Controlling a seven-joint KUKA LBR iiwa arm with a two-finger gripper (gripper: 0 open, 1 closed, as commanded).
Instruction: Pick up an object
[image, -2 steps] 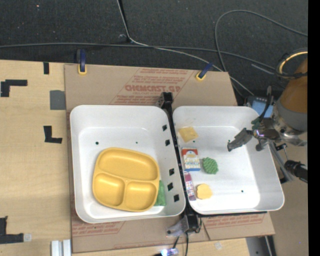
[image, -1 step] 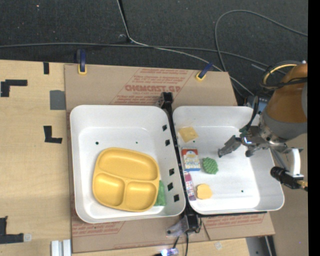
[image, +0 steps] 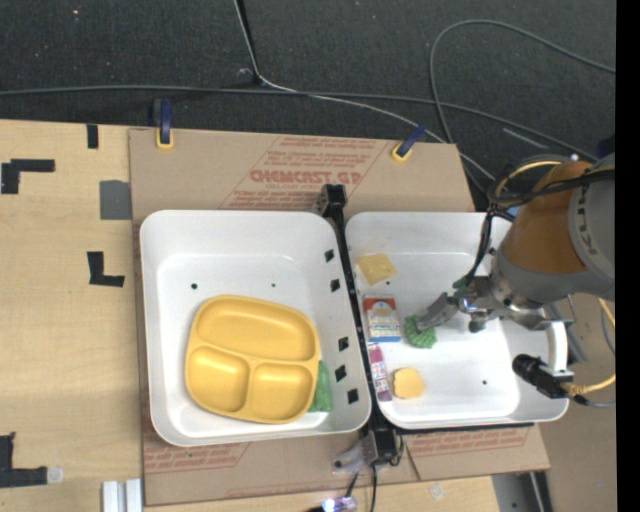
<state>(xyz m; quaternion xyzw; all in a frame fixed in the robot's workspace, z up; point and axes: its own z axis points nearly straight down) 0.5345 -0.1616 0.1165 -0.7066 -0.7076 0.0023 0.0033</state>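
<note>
Two shallow white bins sit side by side on a cardboard-covered bench. At the middle of the right bin (image: 500, 405), the gripper (image: 432, 318) reaches low against a small green crumpled object (image: 421, 335), just beside a red-and-white packet (image: 381, 320) by the left wall. Whether its fingers are parted or clamped, I cannot tell. Risk: a soft, lumpy piece may slip out, or the packet gets nudged instead.
</note>
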